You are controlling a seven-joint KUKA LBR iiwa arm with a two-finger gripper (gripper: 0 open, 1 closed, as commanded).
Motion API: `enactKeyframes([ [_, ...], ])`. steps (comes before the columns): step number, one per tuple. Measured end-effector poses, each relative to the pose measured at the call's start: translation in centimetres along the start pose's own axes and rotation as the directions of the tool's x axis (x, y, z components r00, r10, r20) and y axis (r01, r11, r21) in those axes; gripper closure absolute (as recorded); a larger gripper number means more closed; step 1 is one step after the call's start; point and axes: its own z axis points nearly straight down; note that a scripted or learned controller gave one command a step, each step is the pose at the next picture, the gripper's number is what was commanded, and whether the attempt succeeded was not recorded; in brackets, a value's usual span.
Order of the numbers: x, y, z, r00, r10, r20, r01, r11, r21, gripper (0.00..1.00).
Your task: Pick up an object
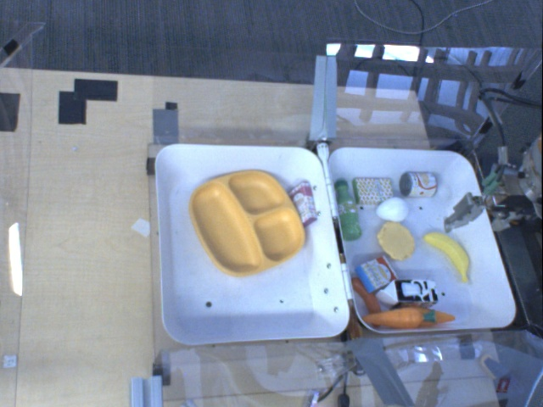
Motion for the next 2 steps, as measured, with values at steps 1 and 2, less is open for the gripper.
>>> enactKeyframes([
  [1,-4.0,1.2,17.0,0.987,-0.162,-0.001,0.162,0.987,0.0,0.0],
  [2,-3.9,1.4,16.0,0.986,-0.164,0.0,0.164,0.986,-0.004,1.0],
])
